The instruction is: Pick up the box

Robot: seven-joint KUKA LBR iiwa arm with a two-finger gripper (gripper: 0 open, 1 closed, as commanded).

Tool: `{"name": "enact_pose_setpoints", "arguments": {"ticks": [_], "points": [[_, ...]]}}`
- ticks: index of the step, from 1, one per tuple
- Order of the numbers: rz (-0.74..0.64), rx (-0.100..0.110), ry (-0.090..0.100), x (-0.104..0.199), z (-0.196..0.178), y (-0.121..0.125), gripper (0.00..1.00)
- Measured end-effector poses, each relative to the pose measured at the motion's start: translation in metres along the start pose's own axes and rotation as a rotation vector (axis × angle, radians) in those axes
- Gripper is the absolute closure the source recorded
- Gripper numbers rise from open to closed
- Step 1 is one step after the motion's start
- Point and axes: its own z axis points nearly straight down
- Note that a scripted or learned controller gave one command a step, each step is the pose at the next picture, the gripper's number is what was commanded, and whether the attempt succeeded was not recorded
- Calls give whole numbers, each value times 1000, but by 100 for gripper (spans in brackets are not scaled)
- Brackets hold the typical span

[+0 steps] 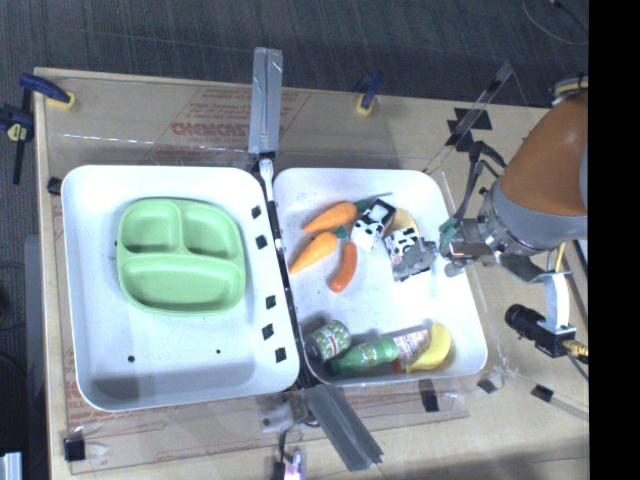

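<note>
End effector (428, 258): down in the right bin (462, 313) near its right wall, and honestly can't tell if it's gripping anything.
Box (403, 240): small black-and-white patterned one, touching or just left of the end effector.
Carrots (328, 236): further left of it.
Green tray (182, 255): well left, in the other bin (90, 328).

You see the arm (545, 168) entering from the right, its orange band sitting above the grey wrist, just outside the right bin's (462, 298) right wall. The gripper (425, 256) reaches leftward over that wall into the bin's upper right part. Its finger state cannot be read from here.
</note>
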Motion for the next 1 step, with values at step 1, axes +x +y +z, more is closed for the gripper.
{"name": "enact_pose_setpoints", "arguments": {"ticks": [1], "points": [[189,-1,1,20,155,-10,0]]}}
